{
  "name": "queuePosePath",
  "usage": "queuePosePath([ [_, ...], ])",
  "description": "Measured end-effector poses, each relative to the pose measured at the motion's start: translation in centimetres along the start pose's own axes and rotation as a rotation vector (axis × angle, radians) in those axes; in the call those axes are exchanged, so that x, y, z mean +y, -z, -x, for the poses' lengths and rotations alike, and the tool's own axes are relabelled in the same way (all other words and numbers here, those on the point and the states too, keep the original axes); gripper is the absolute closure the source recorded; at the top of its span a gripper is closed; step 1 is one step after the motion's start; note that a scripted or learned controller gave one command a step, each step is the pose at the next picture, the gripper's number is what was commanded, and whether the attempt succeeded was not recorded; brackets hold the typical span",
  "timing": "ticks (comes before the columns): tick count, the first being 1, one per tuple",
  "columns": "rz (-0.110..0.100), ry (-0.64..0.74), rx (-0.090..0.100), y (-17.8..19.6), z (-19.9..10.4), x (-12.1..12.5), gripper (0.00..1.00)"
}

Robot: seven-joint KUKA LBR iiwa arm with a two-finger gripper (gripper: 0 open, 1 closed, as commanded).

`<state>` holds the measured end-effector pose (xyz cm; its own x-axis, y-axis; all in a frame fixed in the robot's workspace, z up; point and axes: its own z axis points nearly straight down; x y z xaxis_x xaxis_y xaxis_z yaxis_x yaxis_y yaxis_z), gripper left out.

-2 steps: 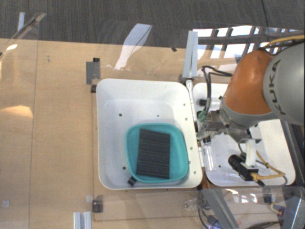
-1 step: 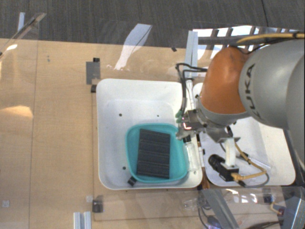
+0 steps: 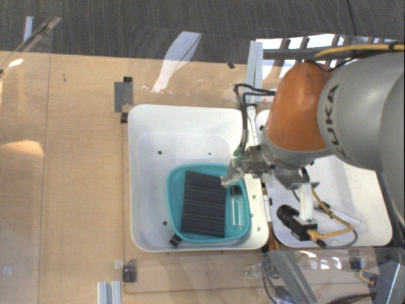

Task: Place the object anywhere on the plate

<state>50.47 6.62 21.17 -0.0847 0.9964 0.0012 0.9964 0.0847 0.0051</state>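
Observation:
A teal plate [image 3: 178,181] lies in the front half of the left white bin [image 3: 147,170]. On it rests a dark ribbed rectangular block [image 3: 204,202], lying lengthwise across the plate's middle. A clear, bottle-like object [image 3: 237,210] lies along the plate's right side, next to the block. My gripper [image 3: 233,175] hangs over the plate's back right corner, just above the far end of the clear object. Nothing shows as held in it. The arm's bulk hides the divide between the two bins.
A small black piece [image 3: 174,239] pokes out by the plate's front left corner. The back half of the left bin shows bare white floor. The right bin [image 3: 364,201] lies mostly under the arm and wrist.

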Motion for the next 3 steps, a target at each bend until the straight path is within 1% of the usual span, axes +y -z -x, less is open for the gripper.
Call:
queuePosePath([
  [1, 0.002, 0.075, -0.002, 0.7, 9.8, -2.1, 0.00],
  [2, 0.008, 0.079, -0.002, 1.8, 9.7, -1.9, 1.00],
  [3, 0.000, 0.051, 0.000, -0.3, 0.5, 2.2, 1.00],
])
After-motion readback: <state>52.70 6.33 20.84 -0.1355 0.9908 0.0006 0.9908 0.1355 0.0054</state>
